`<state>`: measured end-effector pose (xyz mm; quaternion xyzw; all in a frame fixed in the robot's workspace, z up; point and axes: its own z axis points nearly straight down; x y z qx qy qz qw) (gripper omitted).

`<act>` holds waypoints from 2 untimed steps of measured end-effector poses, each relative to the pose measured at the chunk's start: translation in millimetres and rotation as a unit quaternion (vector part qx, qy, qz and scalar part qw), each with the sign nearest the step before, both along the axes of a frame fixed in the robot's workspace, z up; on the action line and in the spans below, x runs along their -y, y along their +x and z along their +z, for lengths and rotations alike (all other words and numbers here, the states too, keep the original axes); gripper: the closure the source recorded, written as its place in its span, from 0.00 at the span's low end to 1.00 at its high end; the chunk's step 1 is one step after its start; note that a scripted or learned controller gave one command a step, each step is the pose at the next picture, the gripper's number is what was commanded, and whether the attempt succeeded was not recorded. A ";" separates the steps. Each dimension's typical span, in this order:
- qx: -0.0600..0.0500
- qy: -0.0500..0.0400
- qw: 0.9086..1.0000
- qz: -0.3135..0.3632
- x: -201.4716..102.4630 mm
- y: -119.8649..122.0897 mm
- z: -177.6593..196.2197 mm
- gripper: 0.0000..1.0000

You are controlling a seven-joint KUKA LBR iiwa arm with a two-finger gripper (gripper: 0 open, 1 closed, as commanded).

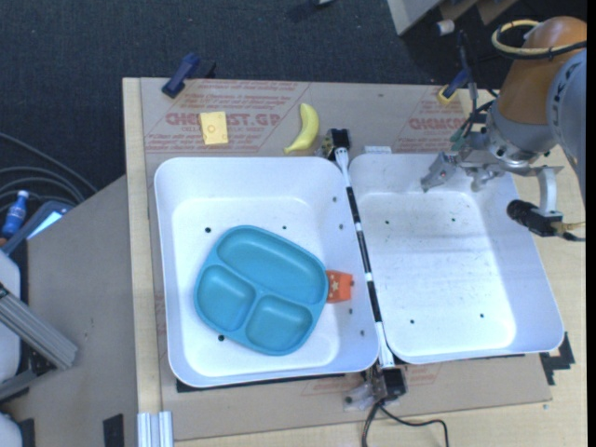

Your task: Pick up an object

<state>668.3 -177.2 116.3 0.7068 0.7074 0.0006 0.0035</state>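
Robotics lab: bench [149,250] with 2 white bins [172,184], cables [37,170].

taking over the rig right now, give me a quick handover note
Tool: over the far edge of the right bin, nothing visible between its fingers.
Things: blue divided tray lies flat in the left bin; a small orange object sits at the tray's right edge, near the divider between bins. A yellow banana and a yellow block lie on the board beyond the bins.
Done: no pick shows yet.
Left: move across to the left bin, probably for the orange object, grasp and lift.
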 end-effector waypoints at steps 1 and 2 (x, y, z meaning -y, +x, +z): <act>0.002 -0.001 1.000 0.000 0.2 0.7 10.6 1.00; 0.002 -0.001 1.000 0.000 0.2 0.6 10.4 0.00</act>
